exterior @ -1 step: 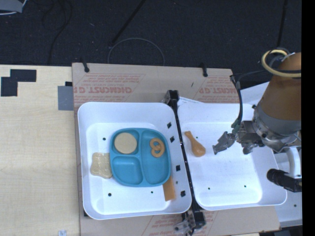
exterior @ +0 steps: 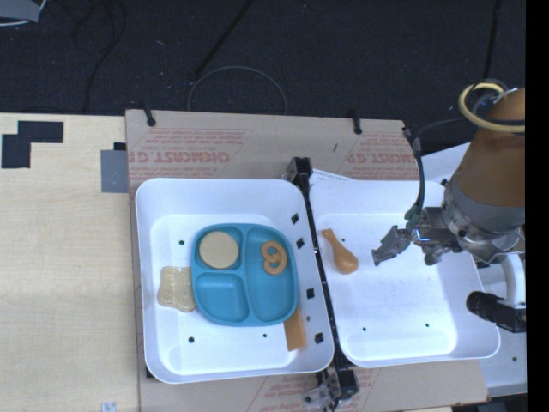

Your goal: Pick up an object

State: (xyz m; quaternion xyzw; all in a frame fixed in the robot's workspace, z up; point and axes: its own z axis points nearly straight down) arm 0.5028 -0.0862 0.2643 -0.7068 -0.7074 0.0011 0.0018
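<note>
Tool over the right bin

The tool (exterior: 388, 249) hangs near the orange spoon (exterior: 340, 252); its finger gap is unclear.

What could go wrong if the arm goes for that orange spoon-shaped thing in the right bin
The orange spoon-shaped piece lies flat and close to the divider between the bins, so the gripper may nudge it against that wall instead of closing around it. It is also thin and low, so the grasp could slide off its rounded end. The gripper is beside it, not over it, so a straight descent would likely miss.
</note>
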